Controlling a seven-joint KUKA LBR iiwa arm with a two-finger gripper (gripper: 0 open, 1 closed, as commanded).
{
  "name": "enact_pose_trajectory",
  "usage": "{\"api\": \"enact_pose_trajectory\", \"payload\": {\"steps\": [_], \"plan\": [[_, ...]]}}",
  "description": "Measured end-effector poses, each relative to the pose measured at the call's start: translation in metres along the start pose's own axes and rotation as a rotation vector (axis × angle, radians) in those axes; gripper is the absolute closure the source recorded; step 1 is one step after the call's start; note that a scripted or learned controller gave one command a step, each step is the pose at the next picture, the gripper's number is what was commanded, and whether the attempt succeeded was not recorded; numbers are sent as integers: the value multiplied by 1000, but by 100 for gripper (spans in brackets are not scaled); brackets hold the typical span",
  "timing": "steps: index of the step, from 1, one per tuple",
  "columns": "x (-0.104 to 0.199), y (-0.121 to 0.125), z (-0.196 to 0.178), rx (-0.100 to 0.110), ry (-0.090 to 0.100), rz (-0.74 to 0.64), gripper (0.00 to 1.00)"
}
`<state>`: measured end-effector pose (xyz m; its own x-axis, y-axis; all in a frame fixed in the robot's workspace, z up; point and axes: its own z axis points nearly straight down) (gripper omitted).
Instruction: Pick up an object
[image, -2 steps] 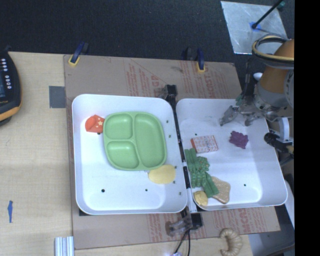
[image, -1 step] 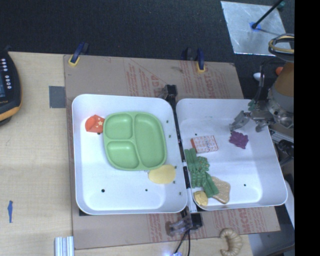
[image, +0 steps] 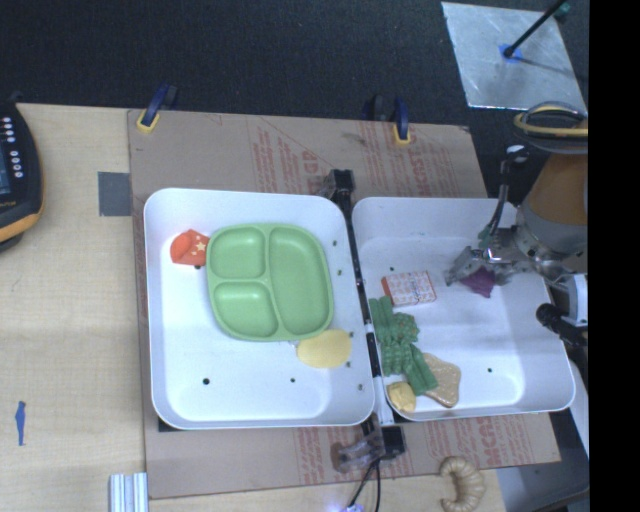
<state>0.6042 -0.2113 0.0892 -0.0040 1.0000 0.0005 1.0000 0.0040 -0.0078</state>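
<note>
Nearest the lens, beyond the bins: a curled tan object on the bench. Down in the right bin, gripper spread narrowly, touching a purple object but not visibly clasping it. Could slip free on lifting, given so shallow a hold.

The arm is showing a broad orange band above the wrist, with a grey ring edged in yellow sitting over it and a thin black cable running down its side. Below, a grey metal wrist block is carrying the pincer, whose slim grey metal fingers are showing dull highlights.
</note>
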Motion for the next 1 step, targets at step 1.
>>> {"api": "enact_pose_trajectory", "payload": {"steps": [1], "plan": [[-1, 55, -50, -14, -3, -3, 0]]}}
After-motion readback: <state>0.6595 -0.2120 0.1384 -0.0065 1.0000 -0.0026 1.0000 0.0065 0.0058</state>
